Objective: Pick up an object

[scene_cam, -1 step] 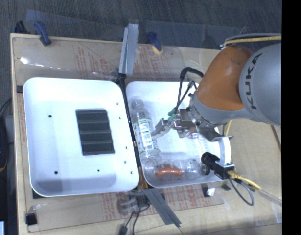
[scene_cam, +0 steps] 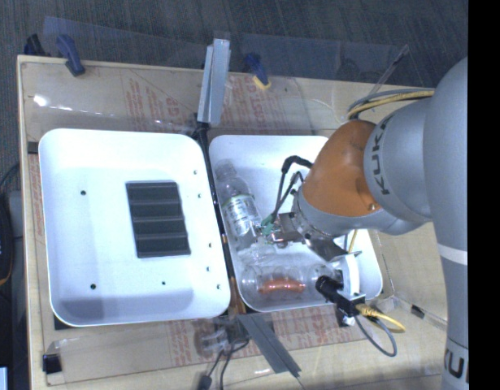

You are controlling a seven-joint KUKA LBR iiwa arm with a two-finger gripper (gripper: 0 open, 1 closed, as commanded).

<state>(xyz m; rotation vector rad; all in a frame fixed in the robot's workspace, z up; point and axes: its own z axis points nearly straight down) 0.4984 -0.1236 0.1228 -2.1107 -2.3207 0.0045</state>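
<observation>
Right of centre in the frame, the arm (scene_cam: 396,161) bends down into the right bin (scene_cam: 233,149), its orange band over the bin's middle. Its gripper (scene_cam: 276,232) sits low among clear plastic items — whether it is clenched or released, I cannot tell. A clear bottle (scene_cam: 236,204) lies just left of it, near the bin's left wall; another clear container (scene_cam: 274,284) lies along the lower edge. At left, the other bin (scene_cam: 71,161) holds a dark ridged block (scene_cam: 158,218).
</observation>
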